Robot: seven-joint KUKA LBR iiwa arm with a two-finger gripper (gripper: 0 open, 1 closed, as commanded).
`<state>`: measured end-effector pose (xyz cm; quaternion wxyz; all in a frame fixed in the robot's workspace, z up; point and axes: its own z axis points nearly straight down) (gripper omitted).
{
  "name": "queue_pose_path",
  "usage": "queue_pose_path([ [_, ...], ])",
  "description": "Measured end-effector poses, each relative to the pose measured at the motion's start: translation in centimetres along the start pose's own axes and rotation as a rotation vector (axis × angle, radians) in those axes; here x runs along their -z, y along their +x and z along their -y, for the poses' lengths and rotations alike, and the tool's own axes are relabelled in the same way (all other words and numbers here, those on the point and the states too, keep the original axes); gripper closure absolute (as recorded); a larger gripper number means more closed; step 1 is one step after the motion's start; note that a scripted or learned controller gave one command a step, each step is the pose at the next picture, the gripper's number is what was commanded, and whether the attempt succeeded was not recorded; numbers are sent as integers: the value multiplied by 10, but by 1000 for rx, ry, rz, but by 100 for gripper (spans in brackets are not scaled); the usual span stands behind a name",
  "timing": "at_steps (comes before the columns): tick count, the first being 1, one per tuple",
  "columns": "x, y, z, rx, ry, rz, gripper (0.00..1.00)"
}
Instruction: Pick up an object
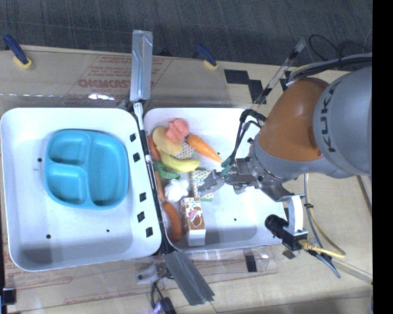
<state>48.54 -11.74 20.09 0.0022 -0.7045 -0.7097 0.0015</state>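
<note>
Our gripper down in the right bin beside the banana, carrot, little carton.

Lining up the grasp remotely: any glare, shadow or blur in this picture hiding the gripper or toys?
Camera view: even light, mild glare on the bin rims; the arm shades the right bin floor; gripper and banana read slightly soft, and the fingers' gap cannot be made out.

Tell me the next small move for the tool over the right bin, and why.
Probably lower the tool a little toward the pile. It sits above the right bin, just right of the banana and above the small carton, with nothing visibly between it and them yet. Whether it is open is unclear.
</note>
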Motion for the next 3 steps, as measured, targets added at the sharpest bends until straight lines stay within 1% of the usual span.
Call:
queue_pose_path([
  [1,-104,-20,-47,-4,1,0,0],
  [2,-95,-20,-47,-1,3,0,100],
  [3,22,13,-75,-77,-5,0,100],
])
